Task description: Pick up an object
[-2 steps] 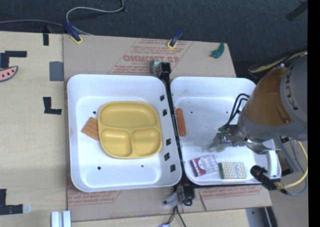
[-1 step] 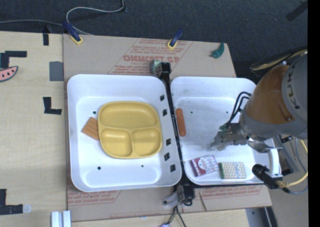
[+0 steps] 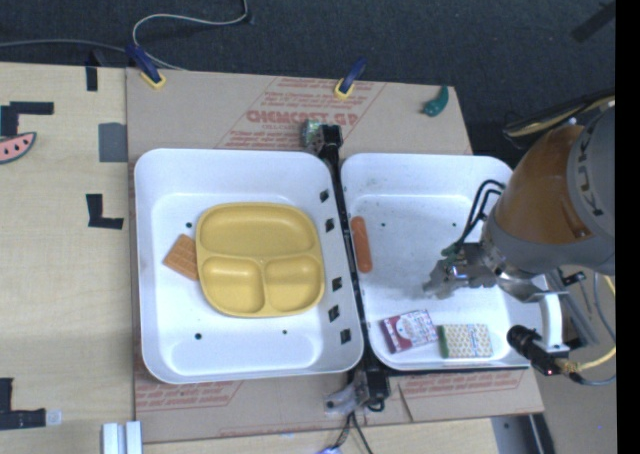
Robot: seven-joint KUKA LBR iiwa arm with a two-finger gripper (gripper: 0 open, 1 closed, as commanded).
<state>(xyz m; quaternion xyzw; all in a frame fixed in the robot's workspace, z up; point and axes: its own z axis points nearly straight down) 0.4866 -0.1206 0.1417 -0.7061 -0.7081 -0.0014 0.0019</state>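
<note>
Gripper (image 3: 440,282) low in right bin (image 3: 400,182), fingers too blurred to judge. Orange sausage (image 3: 361,244) by the divider, red packet (image 3: 409,330) near front wall; cracker (image 3: 182,257) half-hidden under yellow tray (image 3: 262,257). Cardboard-topped bench (image 3: 290,112).

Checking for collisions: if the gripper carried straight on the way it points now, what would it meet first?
The gripper points leftward over the right bin. Its line crosses bare floor, then likely meets the orange stick by the divider. Height is unclear, so it may touch the floor first.

Dark carpet (image 3: 420,2) (cable-strewn) behind cardboard-topped bench (image 3: 250,112)
</note>
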